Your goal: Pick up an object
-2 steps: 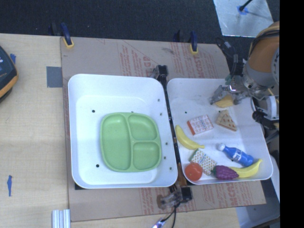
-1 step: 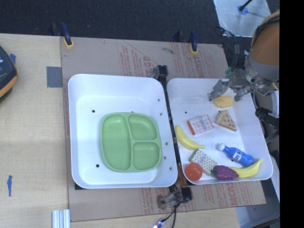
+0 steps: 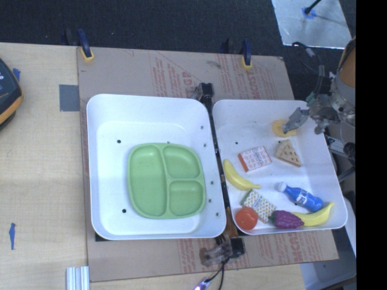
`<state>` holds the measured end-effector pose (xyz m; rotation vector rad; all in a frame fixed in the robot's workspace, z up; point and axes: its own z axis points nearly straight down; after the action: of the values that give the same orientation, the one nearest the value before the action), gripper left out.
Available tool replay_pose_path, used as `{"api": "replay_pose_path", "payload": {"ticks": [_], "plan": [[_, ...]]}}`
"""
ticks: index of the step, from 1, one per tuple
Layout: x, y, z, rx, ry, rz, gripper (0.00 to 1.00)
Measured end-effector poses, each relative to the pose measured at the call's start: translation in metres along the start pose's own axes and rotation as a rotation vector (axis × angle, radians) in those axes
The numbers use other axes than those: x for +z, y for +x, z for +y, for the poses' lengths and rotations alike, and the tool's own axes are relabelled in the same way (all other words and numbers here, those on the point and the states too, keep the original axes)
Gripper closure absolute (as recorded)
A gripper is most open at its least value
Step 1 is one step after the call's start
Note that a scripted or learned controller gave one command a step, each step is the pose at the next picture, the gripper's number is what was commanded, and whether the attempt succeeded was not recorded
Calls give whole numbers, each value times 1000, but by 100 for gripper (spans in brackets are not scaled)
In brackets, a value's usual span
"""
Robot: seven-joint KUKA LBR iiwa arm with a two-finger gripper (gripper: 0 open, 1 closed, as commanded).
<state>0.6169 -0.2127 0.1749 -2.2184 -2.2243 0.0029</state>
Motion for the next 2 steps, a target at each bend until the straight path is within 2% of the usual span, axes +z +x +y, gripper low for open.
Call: {"api": "replay_pose_path", "payload": {"ticks": [1,2], "plan": [[72,2,39,-3,1,0,0],[3,63,11,-4,1,2,0]]}}
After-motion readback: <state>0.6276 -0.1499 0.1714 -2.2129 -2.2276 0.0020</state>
